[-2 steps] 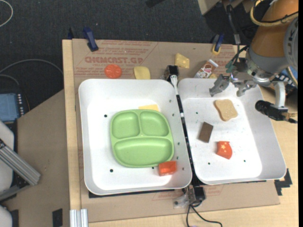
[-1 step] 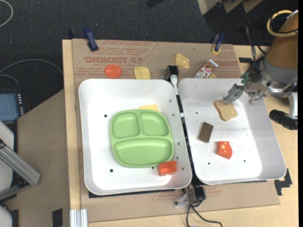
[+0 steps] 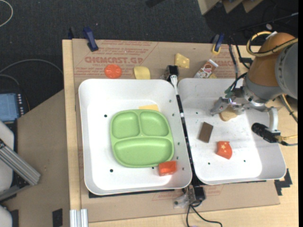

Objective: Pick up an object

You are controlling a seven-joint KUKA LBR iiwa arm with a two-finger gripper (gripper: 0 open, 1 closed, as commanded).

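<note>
My gripper (image 3: 228, 109) reaches in from the right and sits low over the upper part of the right bin (image 3: 265, 167). A small tan piece (image 3: 228, 116) lies right under its tip, touching or nearly so. A brown block (image 3: 205, 132) lies below and to the left of it. A red-orange piece (image 3: 224, 149) rests nearer the front of that bin. In the left bin (image 3: 92, 126) sits a green divided plate (image 3: 141, 138), with an orange block (image 3: 167, 168) by its front right corner and a pale yellow piece (image 3: 149, 108) behind it.
Behind the bins, loose items lie on the cardboard: an orange disc (image 3: 112, 71), a yellow lump (image 3: 141, 73), a yellow wedge (image 3: 182, 60), a small packet (image 3: 205, 70) and a black item (image 3: 171, 72). Blue clamps (image 3: 90, 39) hold the board's back edge. The arm's grey and orange body (image 3: 272, 65) overhangs the right bin's far corner.
</note>
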